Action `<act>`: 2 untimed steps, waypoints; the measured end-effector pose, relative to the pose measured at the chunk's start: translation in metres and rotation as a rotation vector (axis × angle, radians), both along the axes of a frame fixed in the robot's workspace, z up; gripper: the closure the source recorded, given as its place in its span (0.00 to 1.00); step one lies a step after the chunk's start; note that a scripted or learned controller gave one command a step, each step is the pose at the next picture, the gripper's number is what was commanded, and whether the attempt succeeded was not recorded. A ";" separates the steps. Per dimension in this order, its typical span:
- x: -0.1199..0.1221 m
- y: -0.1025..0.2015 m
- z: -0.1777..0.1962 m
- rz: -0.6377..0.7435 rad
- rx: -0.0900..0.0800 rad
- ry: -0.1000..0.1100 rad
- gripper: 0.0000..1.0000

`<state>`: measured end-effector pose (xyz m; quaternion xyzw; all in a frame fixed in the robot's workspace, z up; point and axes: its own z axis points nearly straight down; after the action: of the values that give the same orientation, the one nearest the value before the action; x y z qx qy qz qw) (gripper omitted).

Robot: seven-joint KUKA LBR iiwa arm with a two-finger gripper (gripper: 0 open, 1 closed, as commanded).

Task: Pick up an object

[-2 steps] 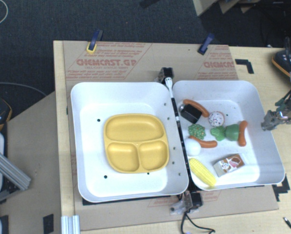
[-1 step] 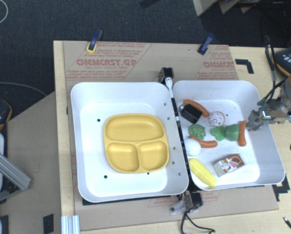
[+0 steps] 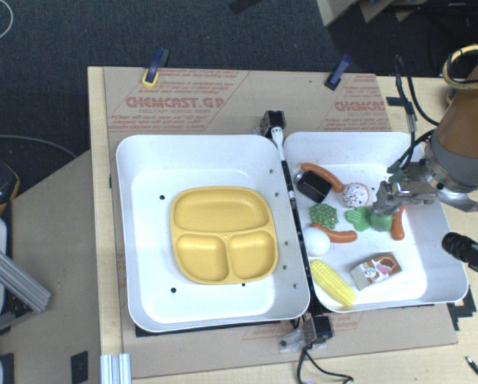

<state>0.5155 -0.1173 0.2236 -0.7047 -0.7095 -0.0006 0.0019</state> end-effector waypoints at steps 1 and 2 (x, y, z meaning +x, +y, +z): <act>0.006 0.056 0.011 0.001 -0.002 -0.005 1.00; 0.004 0.107 0.011 0.000 -0.001 -0.001 1.00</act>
<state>0.5191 -0.0099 0.2347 -0.7047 -0.7095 -0.0005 0.0013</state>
